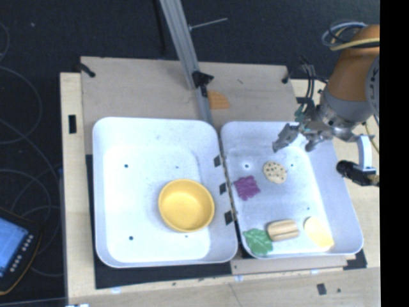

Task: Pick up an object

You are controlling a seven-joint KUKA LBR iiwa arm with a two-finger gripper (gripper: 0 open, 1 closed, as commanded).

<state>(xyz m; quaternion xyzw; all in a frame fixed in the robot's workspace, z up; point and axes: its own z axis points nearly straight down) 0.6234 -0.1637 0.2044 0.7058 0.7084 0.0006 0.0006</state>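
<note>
Camera view: jaws [296, 139] apart, empty, above right bin [332, 190]; cookie [275, 171] lies just below-left.

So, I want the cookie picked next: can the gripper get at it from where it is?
Probably yes: the gripper hangs open just above the cookie, which lies alone, apart from the purple piece.

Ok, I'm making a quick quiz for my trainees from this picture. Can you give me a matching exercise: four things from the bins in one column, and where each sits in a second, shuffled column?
Things:
1. yellow bowl
2. cookie
3. purple piece
4. green piece

Places:
A. right bin, near front corner by the divider
B. left bin
C. right bin, just below the gripper
D. right bin, beside the divider, left of the cookie

Pairs: 1-B, 2-C, 3-D, 4-A
</note>
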